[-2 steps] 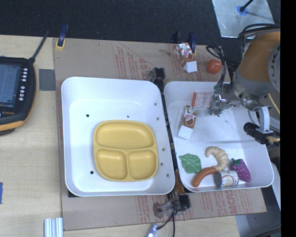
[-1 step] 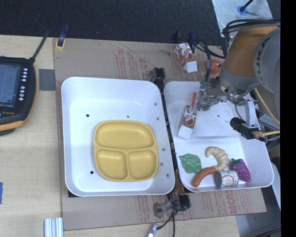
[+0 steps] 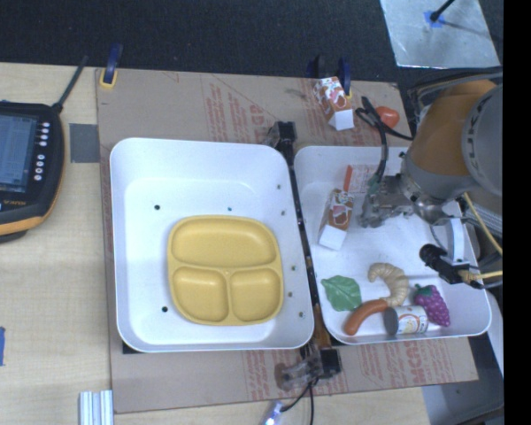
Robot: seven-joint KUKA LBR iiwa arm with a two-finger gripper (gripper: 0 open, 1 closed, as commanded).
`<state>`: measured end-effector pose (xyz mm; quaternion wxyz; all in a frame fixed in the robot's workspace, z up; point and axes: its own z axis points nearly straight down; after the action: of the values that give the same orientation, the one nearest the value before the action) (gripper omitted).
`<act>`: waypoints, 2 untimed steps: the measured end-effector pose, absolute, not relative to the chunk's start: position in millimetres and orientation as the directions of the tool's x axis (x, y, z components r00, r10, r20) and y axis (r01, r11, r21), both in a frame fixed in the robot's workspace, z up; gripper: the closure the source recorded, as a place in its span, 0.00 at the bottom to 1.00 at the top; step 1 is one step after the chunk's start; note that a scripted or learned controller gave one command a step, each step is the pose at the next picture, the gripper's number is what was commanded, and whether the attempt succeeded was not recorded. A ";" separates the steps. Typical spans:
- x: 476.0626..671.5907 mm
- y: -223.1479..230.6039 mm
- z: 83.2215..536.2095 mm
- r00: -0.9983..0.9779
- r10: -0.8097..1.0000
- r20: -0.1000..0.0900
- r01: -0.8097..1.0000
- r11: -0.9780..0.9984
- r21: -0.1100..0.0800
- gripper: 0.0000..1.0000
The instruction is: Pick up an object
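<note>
The arm reached in from the right, its wrist bent down over the right bin. The gripper hung low near that bin's upper middle, just right of a carton lying by the left wall; whether it was open could not be told. A leaf, croissant, sausage, bottle and grapes crowded the near edge. The left bin held a yellow tray, with bare floor around it.
</note>
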<state>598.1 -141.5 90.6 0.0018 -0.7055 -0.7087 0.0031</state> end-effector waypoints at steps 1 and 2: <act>576.3 -198.3 195.0 -0.003 1.000 -0.002 1.000 0.003 0.000 1.00; 591.2 -184.2 177.1 -0.005 1.000 -0.001 1.000 0.005 -0.003 1.00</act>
<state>591.2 -184.2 177.1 0.0005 -0.7052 -0.7090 0.0015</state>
